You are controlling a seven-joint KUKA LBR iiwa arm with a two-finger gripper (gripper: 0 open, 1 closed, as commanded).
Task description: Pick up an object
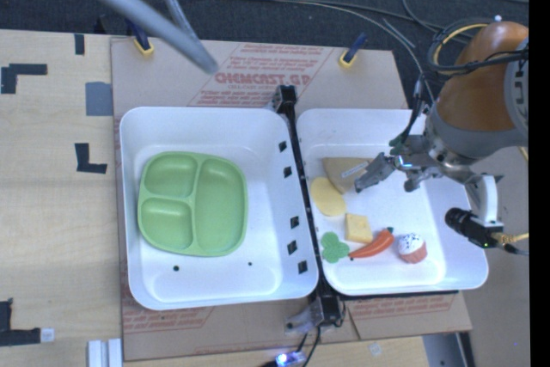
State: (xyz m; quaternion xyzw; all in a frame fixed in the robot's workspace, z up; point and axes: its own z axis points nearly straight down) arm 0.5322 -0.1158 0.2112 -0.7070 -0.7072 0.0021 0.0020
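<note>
Right now the gripper (371,176) hangs over the right bin (455,275), its dark fingers pointing left and down toward the cluster of toy food. Whether they stand wide or narrow I cannot tell from this slant — they merge into one dark shape — and nothing shows between them, so I judge the grasp not yet made.

Just beside the tips lies a tan wedge (342,167), partly under the fingers from this angle; touching its lower edge is a pale yellow disc (327,197). Below that sit a yellow cheese block (358,228), an orange carrot (373,246) with a green leafy piece (333,249) at its left end, and a small white-and-red piece (412,247), near the carrot but apart from it.

To do this step well, I would choose one target and commit. The wedge is nearest, yet it lies flat and against the disc, so the fingers could ride over it or nudge both. The cheese block looks the safer pick — boxy, with flat sides, and some gap around it. Centre the fingers over it, square them to its sides, then come straight down before closing.

Further out, the left bin (266,129) holds a green divided plate (193,204), well apart from the work and no obstacle.
</note>
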